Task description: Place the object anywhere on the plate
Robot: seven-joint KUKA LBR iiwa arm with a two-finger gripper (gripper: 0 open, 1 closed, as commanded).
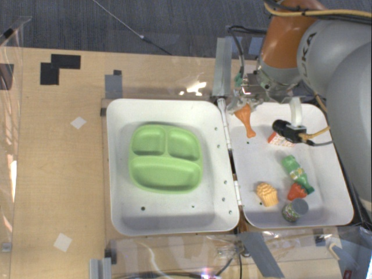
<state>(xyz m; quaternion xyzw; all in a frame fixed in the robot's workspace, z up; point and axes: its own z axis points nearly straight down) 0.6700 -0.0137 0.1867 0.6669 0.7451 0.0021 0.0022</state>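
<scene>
Pale wooden desk [52, 173] carries two shallow white bins side by side, the left bin [116, 214] and the right bin [337, 208], with dark grey carpet beyond the far edge. A green plate [165, 157] with three compartments lies in the middle of the left bin.

At the far left corner of the right bin the jaws [243, 102] hang from the grey arm [337, 51] with its orange band. Just below them, and seemingly between their tips, is an orange drumstick [247, 121]. Its broad end is up at the jaws and its thin end points down toward the near side, tilted slightly right. The jaws look closed on that broad end, though the tips are small and partly lost in glare. The drumstick is over the right bin, well apart from the plate.

Elsewhere in the right bin lie a red-and-white item [278, 137] beside a black part, a green bottle [294, 169], a red piece [298, 192], a yellow corn-like toy [267, 193] and a grey can [295, 210].
</scene>
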